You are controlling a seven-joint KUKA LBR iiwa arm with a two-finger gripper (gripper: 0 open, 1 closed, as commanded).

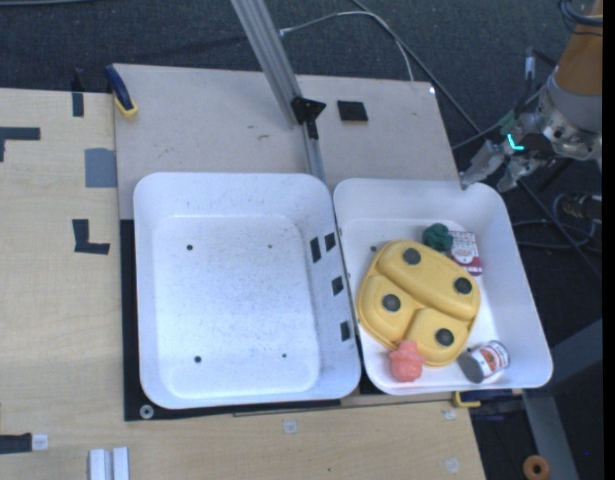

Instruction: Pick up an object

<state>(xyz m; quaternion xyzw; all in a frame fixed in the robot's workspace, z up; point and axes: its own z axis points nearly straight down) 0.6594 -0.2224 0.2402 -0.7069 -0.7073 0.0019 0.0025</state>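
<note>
Best candidate: pink lump (406, 361), in the right bin (525, 298) near its front wall, touching the yellow moulded piece (419, 303). Come straight down over it and close across its free sides, clear of the yellow body. Small can (484, 360) sits in the front right corner, close to the wall; little room there. Green lump (437, 236) and packet (465, 251) crowded at the back. Gripper (490, 171) by the bin's back right corner; open or closed, cannot tell.

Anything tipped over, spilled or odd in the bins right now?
One thing: the small can lies on its side in the right bin's near corner, against the rim. The yellow toy, pink lump and green ball look normal.
</note>
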